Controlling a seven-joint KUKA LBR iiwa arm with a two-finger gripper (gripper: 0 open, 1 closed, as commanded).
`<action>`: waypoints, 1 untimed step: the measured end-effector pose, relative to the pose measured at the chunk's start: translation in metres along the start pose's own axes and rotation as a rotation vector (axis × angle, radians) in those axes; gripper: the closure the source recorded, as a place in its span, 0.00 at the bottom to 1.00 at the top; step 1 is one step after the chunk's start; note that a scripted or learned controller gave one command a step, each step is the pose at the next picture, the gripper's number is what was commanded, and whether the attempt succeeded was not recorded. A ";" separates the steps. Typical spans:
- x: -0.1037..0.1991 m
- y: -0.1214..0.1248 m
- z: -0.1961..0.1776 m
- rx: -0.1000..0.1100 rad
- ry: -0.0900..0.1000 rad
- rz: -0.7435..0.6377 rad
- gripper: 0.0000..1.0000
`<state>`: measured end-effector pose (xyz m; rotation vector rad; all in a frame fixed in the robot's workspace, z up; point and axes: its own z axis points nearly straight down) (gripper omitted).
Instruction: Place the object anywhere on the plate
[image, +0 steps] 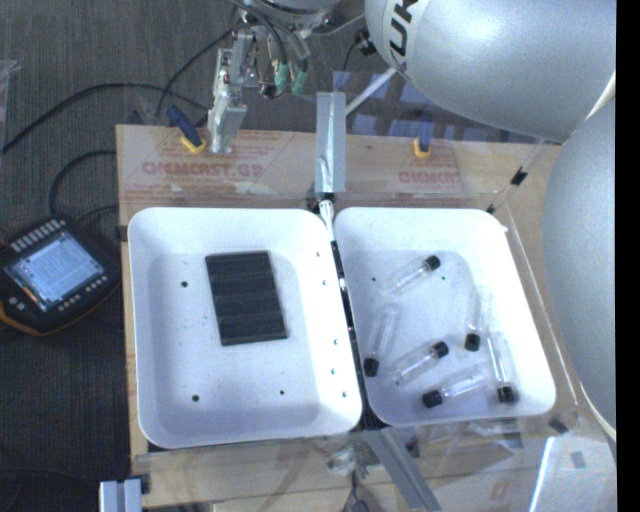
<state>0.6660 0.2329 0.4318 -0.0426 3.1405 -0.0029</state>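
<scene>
Several clear vials (420, 361) in right bin (520, 300): pick one, carry to dark plate (245, 297). Hand (228, 110) state: cannot tell.

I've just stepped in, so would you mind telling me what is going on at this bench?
A grey KUKA arm hangs above the bench, its gripper up past the far edge of the bins. The left bin holds a dark ribbed plate. The right bin holds several clear vials with black caps, lying loose. None is on the plate yet, and nothing shows at the gripper.
</scene>
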 end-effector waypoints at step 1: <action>-0.004 0.000 0.000 0.000 -0.001 -0.093 1.00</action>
